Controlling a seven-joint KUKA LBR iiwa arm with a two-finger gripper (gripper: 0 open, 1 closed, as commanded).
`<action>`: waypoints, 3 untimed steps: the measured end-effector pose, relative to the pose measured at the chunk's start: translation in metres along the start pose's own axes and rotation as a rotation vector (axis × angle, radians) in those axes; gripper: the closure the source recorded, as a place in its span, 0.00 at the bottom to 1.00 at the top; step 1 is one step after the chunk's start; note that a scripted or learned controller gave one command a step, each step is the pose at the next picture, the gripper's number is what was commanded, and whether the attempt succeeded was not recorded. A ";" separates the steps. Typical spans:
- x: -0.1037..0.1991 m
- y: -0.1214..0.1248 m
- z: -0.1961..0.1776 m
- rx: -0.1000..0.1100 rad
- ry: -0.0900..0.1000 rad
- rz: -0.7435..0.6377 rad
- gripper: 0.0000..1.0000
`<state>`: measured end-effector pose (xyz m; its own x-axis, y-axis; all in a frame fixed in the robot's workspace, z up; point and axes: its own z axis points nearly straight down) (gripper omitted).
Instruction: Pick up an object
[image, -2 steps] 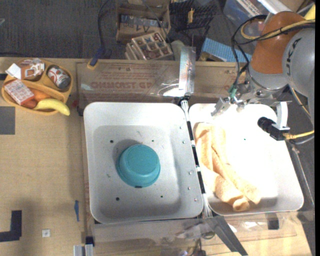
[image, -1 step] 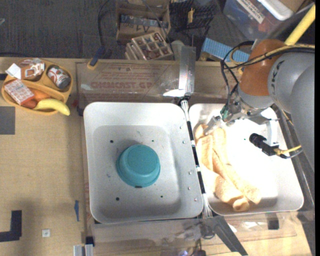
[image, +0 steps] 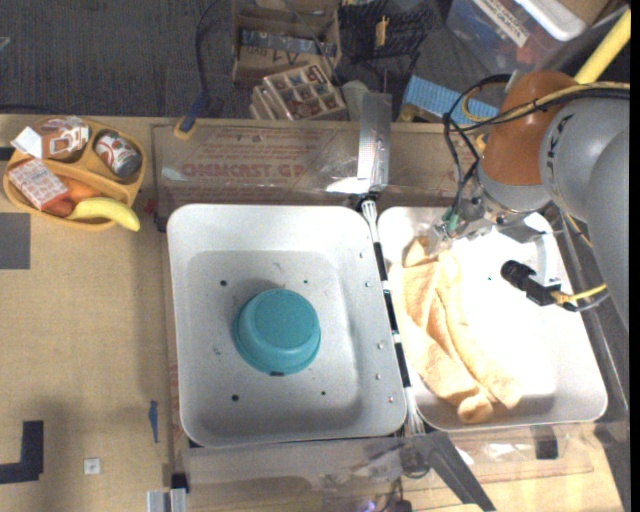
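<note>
Working from the slanted overhead view, I take the right bin (image: 590, 395) as my landmark. A yellow cloth (image: 445, 330) lies crumpled along that bin's left half, running from its upper left corner down toward its lower edge. The tool (image: 458, 222) sits at the bin's upper left corner, directly over the cloth's top end and apparently touching or just above it. I cannot tell from this angle how the tool is set, nor whether any fabric is caught in it.

I judge the step in hand to be the grasp on the cloth. To do it well, I press down into a raised fold rather than flat fabric, so there is a ridge to pinch. I stay clear of the bin's wall, which is close at that corner. I lift straight up and slowly, since cloth slips and drags.

Left of the right bin, the left bin (image: 195, 240) holds a teal bowl (image: 278, 330), upside down, near its middle; that is the alternative target.
</note>
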<state>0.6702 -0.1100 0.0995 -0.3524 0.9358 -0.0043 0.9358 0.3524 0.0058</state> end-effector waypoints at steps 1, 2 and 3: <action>0.056 0.019 -0.086 0.003 0.001 0.253 1.00; 0.056 0.019 -0.086 0.003 0.001 0.254 0.00; 0.013 -0.024 0.008 0.003 0.002 0.143 0.00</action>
<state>0.6436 -0.1061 0.0911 -0.2158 0.9764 -0.0015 0.9764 0.2158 0.0033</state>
